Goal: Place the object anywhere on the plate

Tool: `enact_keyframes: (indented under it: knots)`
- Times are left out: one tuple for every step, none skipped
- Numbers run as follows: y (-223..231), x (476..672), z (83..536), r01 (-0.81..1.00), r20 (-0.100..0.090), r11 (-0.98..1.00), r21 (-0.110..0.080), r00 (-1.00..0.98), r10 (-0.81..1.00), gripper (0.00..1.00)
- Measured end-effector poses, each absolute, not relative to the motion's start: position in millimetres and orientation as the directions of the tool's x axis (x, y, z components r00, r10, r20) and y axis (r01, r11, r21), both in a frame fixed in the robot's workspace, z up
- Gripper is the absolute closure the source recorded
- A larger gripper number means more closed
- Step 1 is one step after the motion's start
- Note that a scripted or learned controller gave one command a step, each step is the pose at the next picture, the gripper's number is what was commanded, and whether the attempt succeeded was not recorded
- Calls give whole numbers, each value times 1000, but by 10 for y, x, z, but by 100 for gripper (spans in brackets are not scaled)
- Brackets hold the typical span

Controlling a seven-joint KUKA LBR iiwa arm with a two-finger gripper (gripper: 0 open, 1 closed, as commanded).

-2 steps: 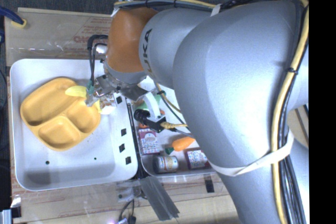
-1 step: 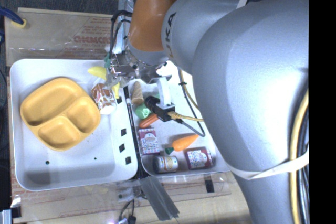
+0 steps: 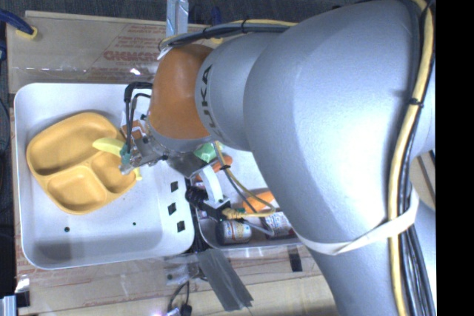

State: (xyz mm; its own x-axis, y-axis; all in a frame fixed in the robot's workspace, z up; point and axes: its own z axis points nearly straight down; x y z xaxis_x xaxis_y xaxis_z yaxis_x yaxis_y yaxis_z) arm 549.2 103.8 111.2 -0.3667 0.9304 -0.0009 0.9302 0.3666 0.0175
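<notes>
Left bin [image 3: 44, 233]: we log a yellow divided plate [image 3: 74, 166]. Gripper [image 3: 127, 157] at the plate's right rim, fingers closed on a yellow-green object [image 3: 109, 147] that overhangs the plate. Right bin: a bottle [image 3: 248, 227].

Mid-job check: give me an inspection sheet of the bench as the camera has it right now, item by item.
Surface: two white bins; left bin carries the plate, right bin is largely covered by the arm.
Job's things: yellow sectioned plate; a small yellow-green object lies over its right edge, at the gripper.
Clutter: bottle-like item and orange and green pieces in the right bin, partly hidden.
Gripper: gripper is at the plate's right rim; finger state unclear.
Cables: yellow and black cables run along the arm; thin wires near the wrist.
Surroundings: cardboard sheet behind the bins, dark floor.
</notes>
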Motion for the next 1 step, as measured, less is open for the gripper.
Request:
enact_keyframes:
  knots:
    - [1016, 5437, 1025, 931, 1, 365, -3, -365, 931, 0]
